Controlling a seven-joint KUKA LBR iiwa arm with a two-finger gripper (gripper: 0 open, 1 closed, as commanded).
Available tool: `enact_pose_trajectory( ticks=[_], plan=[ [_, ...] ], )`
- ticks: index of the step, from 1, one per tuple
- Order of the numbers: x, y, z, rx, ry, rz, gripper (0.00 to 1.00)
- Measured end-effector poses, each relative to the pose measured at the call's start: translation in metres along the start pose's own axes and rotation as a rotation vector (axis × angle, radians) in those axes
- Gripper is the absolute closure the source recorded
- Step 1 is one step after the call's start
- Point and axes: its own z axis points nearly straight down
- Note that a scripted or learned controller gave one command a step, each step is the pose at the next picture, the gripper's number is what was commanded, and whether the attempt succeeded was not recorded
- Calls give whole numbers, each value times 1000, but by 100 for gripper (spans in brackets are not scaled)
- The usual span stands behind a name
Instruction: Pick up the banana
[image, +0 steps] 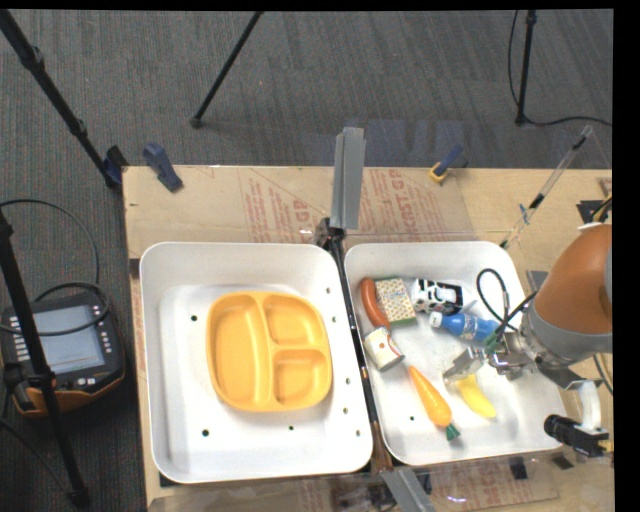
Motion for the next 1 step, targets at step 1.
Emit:
enact_pose_trajectory(
  ticks=[1],
  plan=[
    [-1,-1,-6,7,0,3,100]
  ],
)
